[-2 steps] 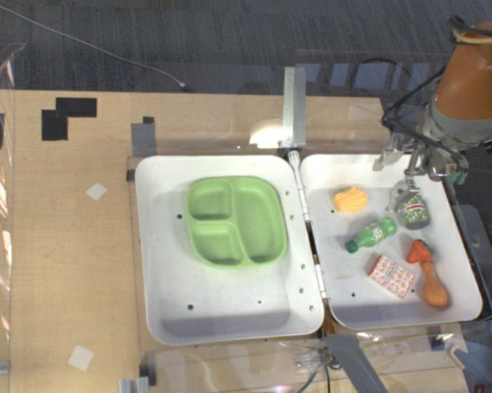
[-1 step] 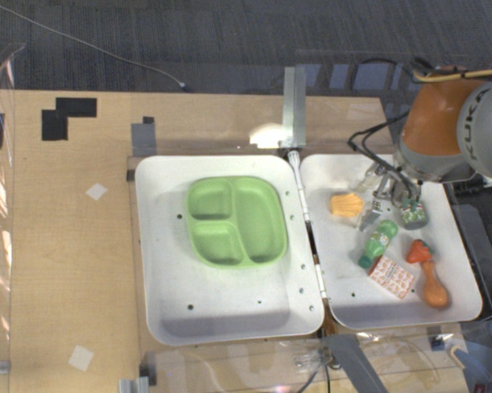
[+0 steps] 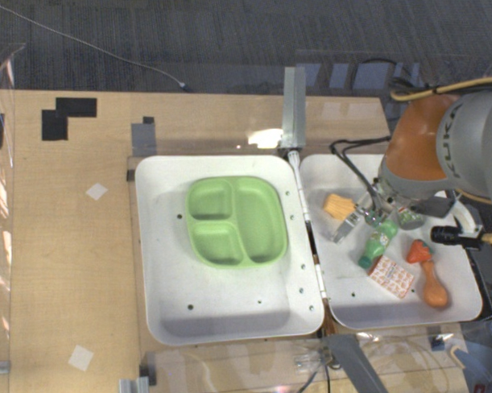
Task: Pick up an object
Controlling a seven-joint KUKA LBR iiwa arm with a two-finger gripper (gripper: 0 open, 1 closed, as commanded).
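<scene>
Over on the left, the left bin [image 3: 163, 259] carried a green divided plate [image 3: 235, 220] sitting near its middle, three compartments showing. Across the divider, the right bin [image 3: 346, 305] held the action. At its ten o'clock lay a small tan block [image 3: 337, 205]. Just beside that, toward the bin's centre, the gripper [image 3: 366, 216] was down low among the objects, and from this angle its opening could not be told, nor whether anything sat between the fingers. Right under it, at six o'clock from the gripper, stood a green bottle [image 3: 376, 247], tilted. Next along, a red-and-white patterned packet [image 3: 392, 277] lay flat at five o'clock, and furthest right an orange toy with a red top [image 3: 427, 274] rested near the bin's edge.
</scene>
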